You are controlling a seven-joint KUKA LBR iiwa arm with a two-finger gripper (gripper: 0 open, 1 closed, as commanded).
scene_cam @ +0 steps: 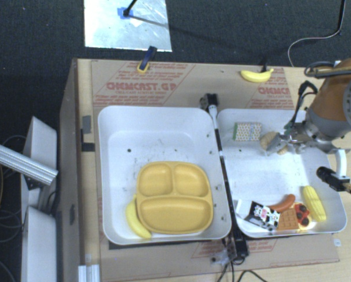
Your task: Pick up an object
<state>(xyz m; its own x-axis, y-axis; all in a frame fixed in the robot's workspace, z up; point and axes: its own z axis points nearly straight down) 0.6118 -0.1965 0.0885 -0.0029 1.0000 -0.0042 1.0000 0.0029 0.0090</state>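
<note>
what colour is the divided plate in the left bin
Yellow: the divided plate in the left bin is plain yellow, seen clearly in the camera view.

Reached in from the right, grey arm [340,107] bent low, orange band above the wrist facing up. Gripper [283,143] pointed leftward and down, close to the surface. Black cable looped along the wrist. Blurred at the tip, too small for detail.
</note>
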